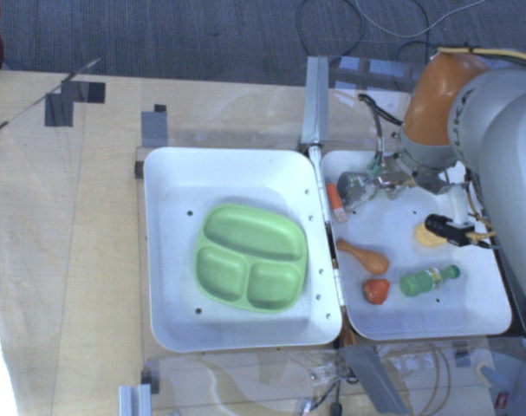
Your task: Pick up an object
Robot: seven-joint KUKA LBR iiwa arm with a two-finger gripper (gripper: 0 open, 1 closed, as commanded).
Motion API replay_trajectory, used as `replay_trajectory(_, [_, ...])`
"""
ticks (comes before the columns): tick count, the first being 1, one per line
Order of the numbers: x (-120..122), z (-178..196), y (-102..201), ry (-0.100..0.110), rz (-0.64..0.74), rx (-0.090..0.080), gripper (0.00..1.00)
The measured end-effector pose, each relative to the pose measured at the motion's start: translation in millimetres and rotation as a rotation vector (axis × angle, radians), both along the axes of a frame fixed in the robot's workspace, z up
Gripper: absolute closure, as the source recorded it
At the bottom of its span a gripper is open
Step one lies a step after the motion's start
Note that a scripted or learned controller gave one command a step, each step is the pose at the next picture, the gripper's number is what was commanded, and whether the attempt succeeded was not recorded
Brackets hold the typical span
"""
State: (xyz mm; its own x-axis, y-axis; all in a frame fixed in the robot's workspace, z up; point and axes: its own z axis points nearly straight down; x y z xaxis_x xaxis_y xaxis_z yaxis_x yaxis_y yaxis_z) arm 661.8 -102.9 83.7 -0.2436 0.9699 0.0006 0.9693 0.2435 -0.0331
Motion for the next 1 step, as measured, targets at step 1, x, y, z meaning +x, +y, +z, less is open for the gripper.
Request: replay_trajectory(1, [-0.3,0.0,1.6,0.000,-0.013,-0.003,0.00])
